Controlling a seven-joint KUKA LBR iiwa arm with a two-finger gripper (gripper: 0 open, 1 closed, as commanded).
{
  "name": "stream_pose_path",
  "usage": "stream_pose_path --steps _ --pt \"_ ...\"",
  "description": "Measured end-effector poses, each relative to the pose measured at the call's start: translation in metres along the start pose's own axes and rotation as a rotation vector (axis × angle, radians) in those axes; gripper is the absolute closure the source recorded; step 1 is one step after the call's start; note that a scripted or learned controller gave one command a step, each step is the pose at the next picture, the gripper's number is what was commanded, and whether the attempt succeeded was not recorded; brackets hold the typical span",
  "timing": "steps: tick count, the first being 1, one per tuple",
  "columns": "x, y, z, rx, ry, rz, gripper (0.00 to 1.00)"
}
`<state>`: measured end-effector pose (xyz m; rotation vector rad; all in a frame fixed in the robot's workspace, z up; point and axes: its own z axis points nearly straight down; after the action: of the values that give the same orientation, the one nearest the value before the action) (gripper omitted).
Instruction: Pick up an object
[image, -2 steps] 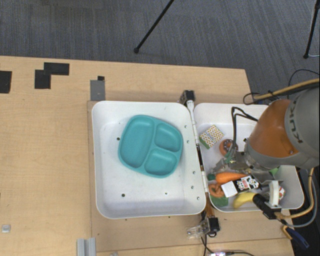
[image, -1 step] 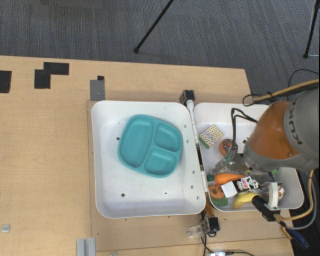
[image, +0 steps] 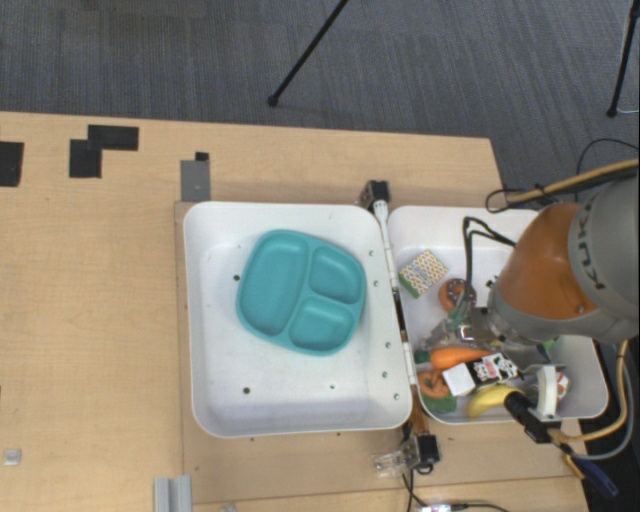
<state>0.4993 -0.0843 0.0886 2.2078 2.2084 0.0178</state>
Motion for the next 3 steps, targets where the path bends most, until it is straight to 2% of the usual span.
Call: stream_pose_path --steps 3 --pt "-0.0002 -0.0069 0.0 0.001 0.0 0.002 0.0"
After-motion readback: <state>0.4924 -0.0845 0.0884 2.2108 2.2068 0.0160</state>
